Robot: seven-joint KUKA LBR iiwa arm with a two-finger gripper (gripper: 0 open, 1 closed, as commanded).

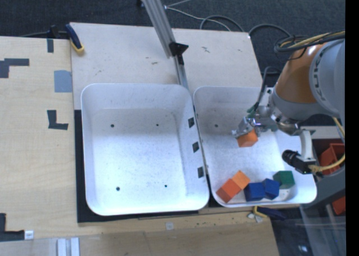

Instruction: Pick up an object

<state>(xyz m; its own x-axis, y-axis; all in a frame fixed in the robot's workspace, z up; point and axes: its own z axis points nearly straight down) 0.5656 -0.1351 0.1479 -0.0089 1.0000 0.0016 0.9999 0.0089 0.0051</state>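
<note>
An orange block (247,138) hangs between the fingers of my gripper (247,131), above the floor of the right bin (224,109). The gripper is shut on it. Near that bin's front edge lie several loose blocks: a red-orange one (227,190), a lighter orange one (241,180), two blue ones (255,191) (271,187) and a green one (285,178).
The left bin (101,98) stands beside the right one, a low wall between them. A metal rail (160,17) slants down from the top to the bins' shared back corner. Cables lie at the back right. The arm's orange band (297,78) overhangs the right bin's right side.
</note>
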